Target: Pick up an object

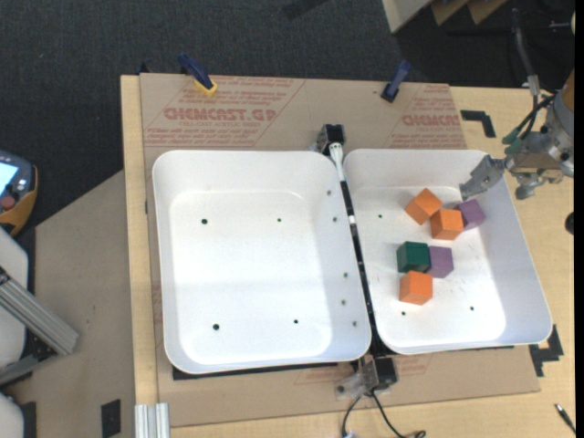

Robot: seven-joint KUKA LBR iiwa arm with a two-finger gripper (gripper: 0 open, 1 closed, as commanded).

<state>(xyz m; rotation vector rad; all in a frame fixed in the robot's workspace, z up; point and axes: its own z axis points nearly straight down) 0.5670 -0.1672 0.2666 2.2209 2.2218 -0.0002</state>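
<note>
Several small blocks lie in the right bin point(511, 290). Two orange blocks point(422, 205) point(447, 223) and a purple block point(472, 213) cluster near its far side. Closer to the front are a green block point(413, 256), a second purple block point(441, 261) and a third orange block point(416, 287). My gripper point(498, 187) hangs over the bin's far right corner, just right of and above the purple block by the cluster. Its fingers are spread open, with one fingertip point(476, 182) close to that block. Nothing is between them.
The left bin point(182, 245) sits beside the right one, with a black divider clamp point(332, 139) between them at the back. Blue clamps point(197, 74) point(396, 80) hold the cardboard base at its far edge.
</note>
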